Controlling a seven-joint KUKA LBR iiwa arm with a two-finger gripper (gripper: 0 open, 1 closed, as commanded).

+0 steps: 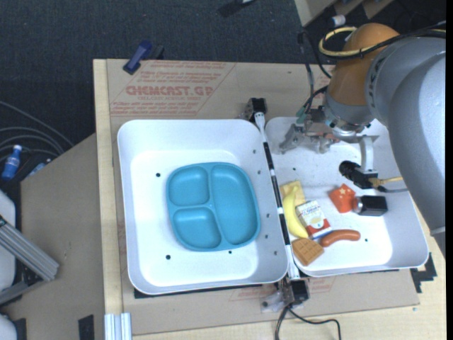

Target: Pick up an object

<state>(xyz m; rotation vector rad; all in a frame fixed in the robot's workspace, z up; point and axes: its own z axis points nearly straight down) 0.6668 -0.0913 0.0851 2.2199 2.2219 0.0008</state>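
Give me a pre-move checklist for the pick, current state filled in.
1. Objects available in right bin: ok; banana, sausage, cracker, red piece present.
2. Gripper over right bin: ok, near its far edge.
3. Gripper above a target: not ok, items lie nearer the camera.
4. Finger state: cannot tell.
5. Targets separated: not ok; banana, small packet, cracker and sausage crowd together.
6. Blue tray out of the way: ok, left bin.

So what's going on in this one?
A grey KUKA arm reaches in over the right bin, its gripper near the far left corner, away from the objects. A banana, sausage, cracker, small red block and a small packet lie untouched nearer the front. The left bin holds a blue divided plate.
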